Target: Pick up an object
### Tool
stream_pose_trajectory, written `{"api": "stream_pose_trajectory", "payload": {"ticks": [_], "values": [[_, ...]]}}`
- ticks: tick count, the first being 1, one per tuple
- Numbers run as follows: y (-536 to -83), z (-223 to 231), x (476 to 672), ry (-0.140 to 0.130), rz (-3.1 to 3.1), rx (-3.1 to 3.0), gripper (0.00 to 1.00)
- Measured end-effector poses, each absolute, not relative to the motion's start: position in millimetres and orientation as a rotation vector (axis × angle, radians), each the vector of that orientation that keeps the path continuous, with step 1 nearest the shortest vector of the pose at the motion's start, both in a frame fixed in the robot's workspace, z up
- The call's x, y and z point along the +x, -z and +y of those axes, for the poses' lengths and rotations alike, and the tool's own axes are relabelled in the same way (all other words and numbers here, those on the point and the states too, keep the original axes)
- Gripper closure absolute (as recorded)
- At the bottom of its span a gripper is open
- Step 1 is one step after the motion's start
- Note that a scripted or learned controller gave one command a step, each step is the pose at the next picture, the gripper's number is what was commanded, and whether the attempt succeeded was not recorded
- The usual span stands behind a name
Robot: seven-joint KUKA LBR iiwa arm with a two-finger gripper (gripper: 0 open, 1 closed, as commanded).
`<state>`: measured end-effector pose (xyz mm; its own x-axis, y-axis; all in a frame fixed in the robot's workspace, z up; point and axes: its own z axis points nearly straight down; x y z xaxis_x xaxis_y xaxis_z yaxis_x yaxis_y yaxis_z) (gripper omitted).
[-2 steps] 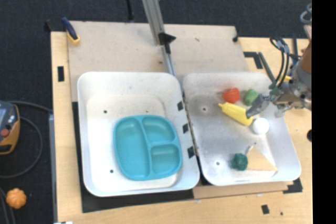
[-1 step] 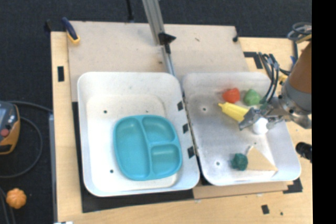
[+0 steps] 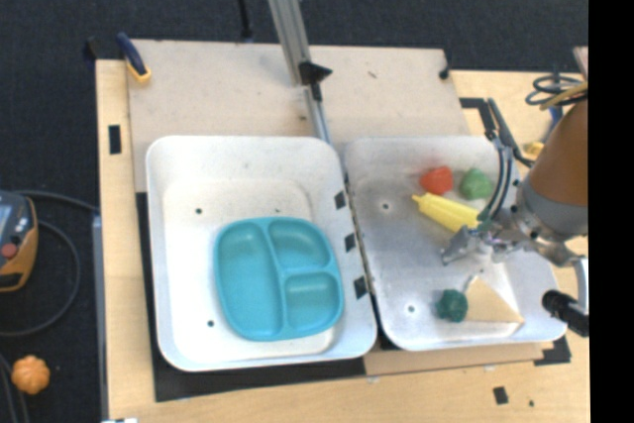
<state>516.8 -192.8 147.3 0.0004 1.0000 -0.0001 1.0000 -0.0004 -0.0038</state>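
In the right bin, the arm enters from the right edge, its orange band uppermost and grey wrist below; the gripper sits low over the bin's middle, just below the yellow piece; its metal fingers point left and appear slightly parted, with nothing visible between them, though their exact state is hard to read at this scale. The yellow piece lies slanted, its right end near the gripper; a red piece and a green piece sit side by side just above it, toward the bin's far side. A dark green ball rests near the bin's front, touching or just beside a tan wedge to its right. The left bin holds a blue divided tray, lying flat toward its front right. An aluminium rail rises behind the bins; an orange ball lies off the bench at lower left.
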Motion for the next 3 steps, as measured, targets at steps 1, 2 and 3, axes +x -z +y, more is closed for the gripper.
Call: {"api": "stream_pose_trajectory", "payload": {"ticks": [1, 2, 3], "values": [[-100, -194, 517.8, 0.001, -2.222, -2.226, 0.0], [-114, -194, 519.7, 0.008, -2.22, -2.23, 1.0], [-178, -193, 525.3, 0.006, -2.231, -2.224, 1.0]]}}
